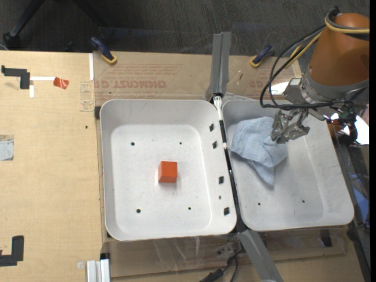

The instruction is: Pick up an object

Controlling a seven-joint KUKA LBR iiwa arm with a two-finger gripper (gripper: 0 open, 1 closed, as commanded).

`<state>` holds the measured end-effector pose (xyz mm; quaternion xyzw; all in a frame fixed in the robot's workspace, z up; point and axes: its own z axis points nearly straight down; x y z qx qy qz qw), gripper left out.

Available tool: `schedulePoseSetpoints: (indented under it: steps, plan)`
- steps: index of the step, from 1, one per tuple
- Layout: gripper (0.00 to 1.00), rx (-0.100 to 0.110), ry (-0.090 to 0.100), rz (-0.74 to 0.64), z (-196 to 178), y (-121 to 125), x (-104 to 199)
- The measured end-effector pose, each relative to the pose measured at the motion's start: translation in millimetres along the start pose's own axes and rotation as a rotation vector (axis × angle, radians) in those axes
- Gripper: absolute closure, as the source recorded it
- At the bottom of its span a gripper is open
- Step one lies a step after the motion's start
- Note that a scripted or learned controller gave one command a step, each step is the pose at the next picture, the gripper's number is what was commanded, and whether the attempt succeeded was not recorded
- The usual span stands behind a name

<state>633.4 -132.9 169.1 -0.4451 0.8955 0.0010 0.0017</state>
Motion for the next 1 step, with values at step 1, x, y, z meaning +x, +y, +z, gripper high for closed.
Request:
schedulePoseSetpoints:
  steps: [1]
  plan:
    - [1.0, 0.004, -0.001, 0.009, 71.7, 30.9, -12.5]
